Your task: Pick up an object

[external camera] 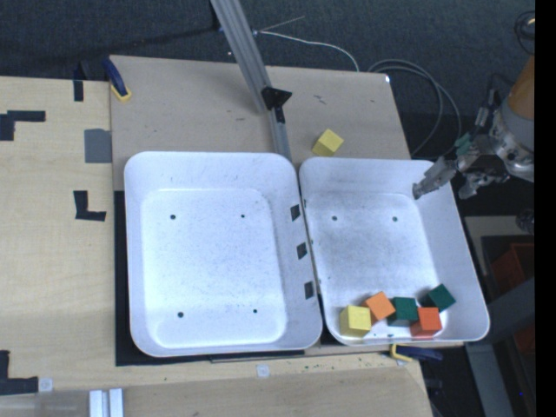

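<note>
Several small blocks lie clustered in the near right corner of the right bin [365,233]: a yellow block [355,319], an orange block [380,305], a green block [405,309], a red-orange block [428,320] and a dark green block [441,297]. My gripper [446,176] hovers over the bin's far right rim, well away from the blocks. Its fingers stand apart with nothing between them.
The left bin [213,250] sits beside the right one. A loose yellow block [328,142] lies on the bench behind the bins. A grey metal pole [248,50] slants in from the top. Cables [417,76] trail at the back right.
</note>
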